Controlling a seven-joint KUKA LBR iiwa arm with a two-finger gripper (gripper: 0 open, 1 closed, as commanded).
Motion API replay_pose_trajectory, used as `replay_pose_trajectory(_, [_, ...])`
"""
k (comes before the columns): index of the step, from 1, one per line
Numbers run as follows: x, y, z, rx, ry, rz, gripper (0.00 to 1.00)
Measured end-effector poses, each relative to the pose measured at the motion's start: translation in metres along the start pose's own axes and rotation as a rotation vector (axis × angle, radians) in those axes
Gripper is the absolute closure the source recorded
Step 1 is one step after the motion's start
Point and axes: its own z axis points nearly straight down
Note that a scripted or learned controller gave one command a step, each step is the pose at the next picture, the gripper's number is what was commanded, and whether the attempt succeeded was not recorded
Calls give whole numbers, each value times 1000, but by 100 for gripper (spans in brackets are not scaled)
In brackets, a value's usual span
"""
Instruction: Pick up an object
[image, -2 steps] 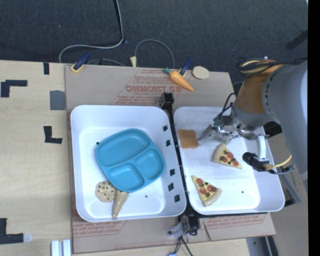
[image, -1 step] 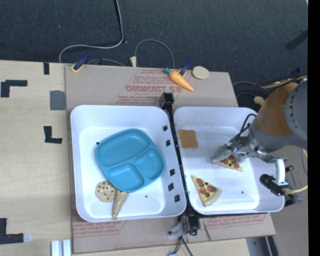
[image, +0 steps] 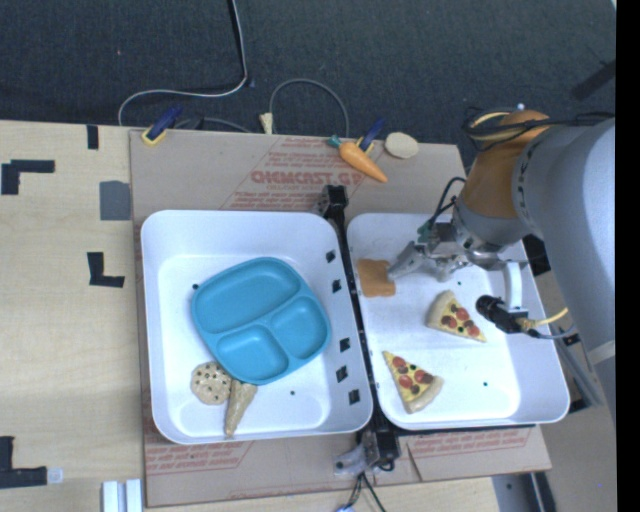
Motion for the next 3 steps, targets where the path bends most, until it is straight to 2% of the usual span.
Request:
replay_pose_trajectory(1, [-40, -61, -2, 0, -1, 9, 0])
replay_pose_trajectory(2, [-53, -115, -3, 0, -2, 8, 0])
replay_pose_trajectory(3, [5, -69, -1, 1, -2, 2, 0])
